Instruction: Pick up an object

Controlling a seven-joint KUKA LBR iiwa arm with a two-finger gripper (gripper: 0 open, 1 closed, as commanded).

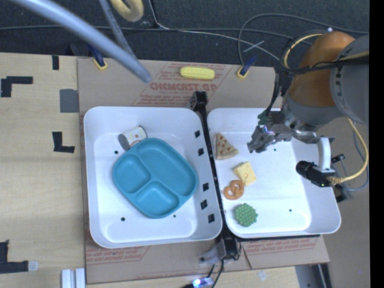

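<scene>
**Pizza slice the nearest pick, arm poised over the right bin**

Pizza slice (pixel 225 147) was the likeliest object for the pick: it lay flat in the right bin (pixel 300 221), close against the divider between the two bins, and it was the item nearest the gripper (pixel 262 138).

By size, the grey arm (pixel 318 89) with its orange band reached in over the right bin's upper part. The left bin (pixel 96 161) carried a blue divided tray (pixel 155 177), with a small grey-and-white cup (pixel 132 137) on its side just beside the tray's upper left corner. In the right bin, below the pizza slice, lay a yellow cheese wedge (pixel 245 173), a green broccoli floret (pixel 245 214) and a pretzel (pixel 233 189), the pretzel just beside the cheese. A yellow corn-like toy (pixel 197 72) sat on the cardboard behind the bins.

To do the step well, the gripper would probably have needed to shift toward the divider, centre over the slice, and come down with the fingers straddling its narrower span; the bin wall so near might have crowded one finger.

The gripper hung over bare bin floor right of the slice, apart from every item. Nothing showed between its fingers; whether they stood apart or together could not be told from this slant.
</scene>
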